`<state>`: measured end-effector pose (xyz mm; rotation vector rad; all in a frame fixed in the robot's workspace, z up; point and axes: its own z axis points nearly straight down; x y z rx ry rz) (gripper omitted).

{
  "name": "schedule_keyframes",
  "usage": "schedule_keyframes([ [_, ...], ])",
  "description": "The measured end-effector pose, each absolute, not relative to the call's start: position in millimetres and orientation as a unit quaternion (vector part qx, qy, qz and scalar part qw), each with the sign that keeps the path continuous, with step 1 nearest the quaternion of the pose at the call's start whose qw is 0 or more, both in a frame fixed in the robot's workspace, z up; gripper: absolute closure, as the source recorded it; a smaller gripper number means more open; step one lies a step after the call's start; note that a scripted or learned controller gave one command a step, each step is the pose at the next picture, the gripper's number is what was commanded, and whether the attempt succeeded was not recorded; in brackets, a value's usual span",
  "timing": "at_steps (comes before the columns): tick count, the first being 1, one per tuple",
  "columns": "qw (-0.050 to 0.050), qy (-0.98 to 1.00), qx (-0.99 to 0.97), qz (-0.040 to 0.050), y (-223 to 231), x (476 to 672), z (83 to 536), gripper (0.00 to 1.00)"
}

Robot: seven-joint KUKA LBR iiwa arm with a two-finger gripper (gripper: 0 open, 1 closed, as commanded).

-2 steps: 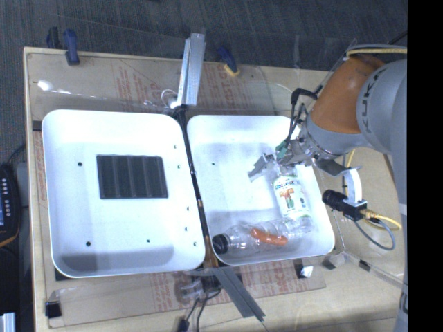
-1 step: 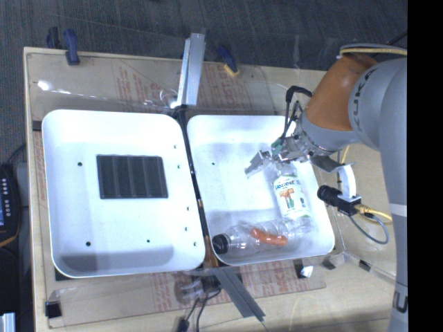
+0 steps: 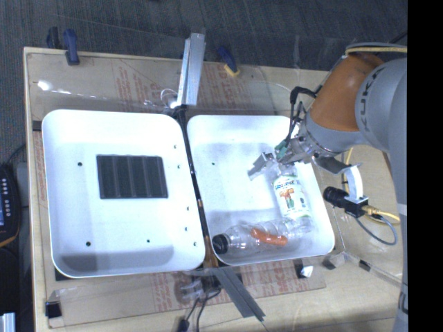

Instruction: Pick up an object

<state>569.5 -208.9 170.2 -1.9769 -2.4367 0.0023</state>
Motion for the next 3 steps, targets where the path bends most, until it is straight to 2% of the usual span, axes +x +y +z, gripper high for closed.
schedule_keyframes([
  [1, 0.0, -0.789, -0.615, 0.0002, -208.5, 577.3, 162.0, 0.0],
  [3, 0.0, -0.801, -0.599, 0.0005, -208.6, 573.1, 169.4, 0.0],
])
